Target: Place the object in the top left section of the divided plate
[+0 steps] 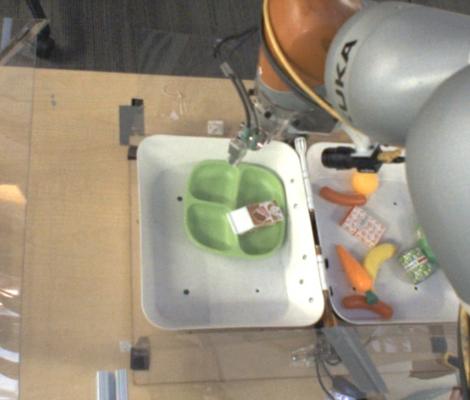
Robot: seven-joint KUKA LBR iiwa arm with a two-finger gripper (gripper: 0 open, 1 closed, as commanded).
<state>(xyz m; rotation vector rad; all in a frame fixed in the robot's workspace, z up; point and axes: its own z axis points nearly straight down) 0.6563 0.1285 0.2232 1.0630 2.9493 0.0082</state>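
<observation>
Wooden bench (60,223), two white bins side by side. Green divided plate (210,223) in left bin (164,290); small carton (257,217) lying across its right-hand divider. Gripper (241,150) above plate's far edge, finger state impossible to tell. Toy foods (367,248) scattered in right bin (435,307).

Arm: the grey KUKA arm (402,65) reached in from the right, its gripper (240,150) poised at the far rim of the green divided plate (210,223).
Plate: sat in the left white bin (168,290); a small brown-and-white carton (257,217) lay on its right side.
Right bin (435,307): held a carrot (353,268), banana (379,258), two sausages (342,196) and a checkered box (362,226).
</observation>
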